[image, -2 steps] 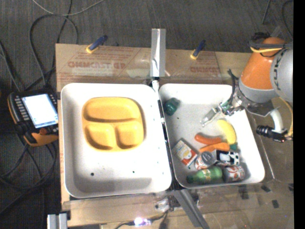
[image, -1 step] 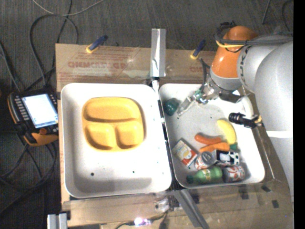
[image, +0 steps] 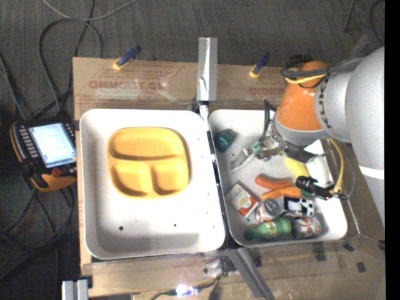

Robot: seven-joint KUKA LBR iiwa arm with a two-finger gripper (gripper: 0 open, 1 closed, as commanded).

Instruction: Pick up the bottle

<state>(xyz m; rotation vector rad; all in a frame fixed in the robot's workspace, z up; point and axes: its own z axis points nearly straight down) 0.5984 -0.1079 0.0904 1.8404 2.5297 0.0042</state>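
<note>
Gripper (image: 250, 153) hung low in the right bin (image: 340, 230), its fingers apparently spread and pinching nothing, reaching toward the bin's left side near a dark green object (image: 224, 140). The bottle (image: 270, 229), green and lying on its side, rested against the near wall of that bin, well apart from the gripper. It lay touching a round can (image: 306, 227) and sat just beside a small carton (image: 240, 199), with orange-handled pliers (image: 279, 183) behind them. My judgement: a descent there risked the fingers straddling the neighbours too, or the round bottle rolling against the wall. The yellow tray (image: 149, 161) sat in the left bin (image: 100, 230).
</note>
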